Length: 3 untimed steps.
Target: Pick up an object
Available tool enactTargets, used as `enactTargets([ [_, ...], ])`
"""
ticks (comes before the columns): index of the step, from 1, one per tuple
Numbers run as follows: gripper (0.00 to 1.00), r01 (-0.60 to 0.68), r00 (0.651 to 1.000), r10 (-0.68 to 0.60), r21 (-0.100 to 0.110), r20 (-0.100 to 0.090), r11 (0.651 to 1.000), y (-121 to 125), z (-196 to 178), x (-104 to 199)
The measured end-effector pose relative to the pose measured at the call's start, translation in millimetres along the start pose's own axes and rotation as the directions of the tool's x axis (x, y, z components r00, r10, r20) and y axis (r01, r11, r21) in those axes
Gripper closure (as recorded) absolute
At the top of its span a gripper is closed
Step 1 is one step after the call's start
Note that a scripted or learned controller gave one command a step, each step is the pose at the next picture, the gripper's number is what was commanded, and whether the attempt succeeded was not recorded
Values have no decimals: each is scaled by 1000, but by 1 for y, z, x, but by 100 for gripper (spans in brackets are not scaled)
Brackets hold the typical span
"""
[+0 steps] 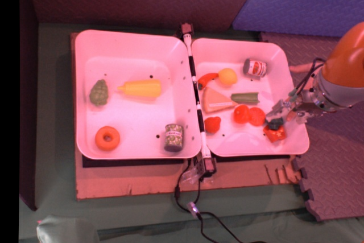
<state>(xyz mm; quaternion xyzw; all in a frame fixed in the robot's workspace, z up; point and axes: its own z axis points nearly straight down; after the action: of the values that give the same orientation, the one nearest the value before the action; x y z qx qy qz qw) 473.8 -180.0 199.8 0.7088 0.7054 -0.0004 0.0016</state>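
The pincer (277, 122) was low over the near right corner of the right bin (282, 54). Directly under its tip lay a small red-orange object (276, 133), touching it or nearly so. Whether the pincer was spread or pressed together, I cannot tell. Just to its left were two red tomatoes (248, 115), and further left a cheese wedge (216, 101). Beyond it, toward the far wall, stood a can with a red label (255, 68).
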Motion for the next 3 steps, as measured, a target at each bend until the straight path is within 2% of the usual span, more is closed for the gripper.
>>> enactTargets([
  [1, 0, 0, 1000, 0, 0, 0, 1000, 0, 0, 0],
  [2, 0, -1, 1000, 1, 7, -4, 1000, -10, 49, -5],
  [3, 0, 6, 1000, -6, -6, -11, 1000, -9, 100, -3],
])
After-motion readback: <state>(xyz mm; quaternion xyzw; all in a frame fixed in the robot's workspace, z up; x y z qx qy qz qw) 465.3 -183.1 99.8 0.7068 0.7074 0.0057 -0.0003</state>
